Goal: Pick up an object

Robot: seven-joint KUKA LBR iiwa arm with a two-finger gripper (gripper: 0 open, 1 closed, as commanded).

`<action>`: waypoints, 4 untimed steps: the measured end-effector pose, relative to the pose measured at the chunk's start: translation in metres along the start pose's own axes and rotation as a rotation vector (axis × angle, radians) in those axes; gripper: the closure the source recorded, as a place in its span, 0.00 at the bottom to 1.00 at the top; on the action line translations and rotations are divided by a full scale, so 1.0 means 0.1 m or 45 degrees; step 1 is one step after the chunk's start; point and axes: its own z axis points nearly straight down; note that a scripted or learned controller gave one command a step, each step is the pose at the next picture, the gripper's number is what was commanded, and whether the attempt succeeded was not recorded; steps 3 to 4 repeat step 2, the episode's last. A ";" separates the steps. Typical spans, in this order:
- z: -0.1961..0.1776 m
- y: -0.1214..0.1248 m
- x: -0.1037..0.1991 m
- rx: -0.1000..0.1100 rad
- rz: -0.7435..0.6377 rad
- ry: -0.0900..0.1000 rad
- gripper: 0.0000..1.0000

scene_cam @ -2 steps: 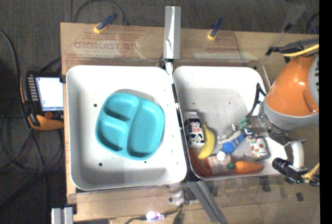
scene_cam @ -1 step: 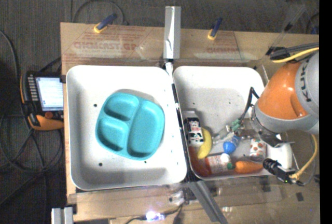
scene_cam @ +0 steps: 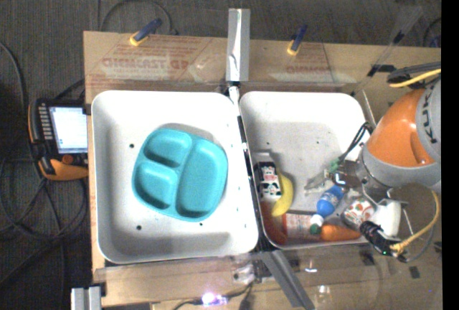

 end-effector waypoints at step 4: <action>-1.19 0.21 0.29 0.028 -0.007 -0.012 1.00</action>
